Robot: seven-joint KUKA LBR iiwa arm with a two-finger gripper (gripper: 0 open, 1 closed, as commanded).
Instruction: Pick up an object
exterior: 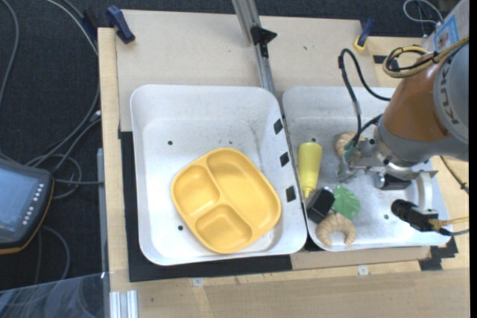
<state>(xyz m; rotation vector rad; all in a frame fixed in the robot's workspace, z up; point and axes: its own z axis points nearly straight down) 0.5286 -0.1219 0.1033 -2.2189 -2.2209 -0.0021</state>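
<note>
In the right bin (313, 112) a yellow bottle-shaped toy (308, 165) is lying lengthwise beside a small black block (321, 202), a green leafy piece (345, 202) and a tan croissant (337, 229). The gripper (349, 160) is hanging just right of the bottle — its tips are blurring into a beige lump, so I cannot tell how they stand. The left bin (153, 112) is holding a yellow divided plate (225, 199).

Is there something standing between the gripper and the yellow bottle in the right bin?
Nothing visible does. The gripper hangs just right of the yellow bottle, with bare bin floor between them. The green piece, black block and croissant lie below, off that line.
</note>
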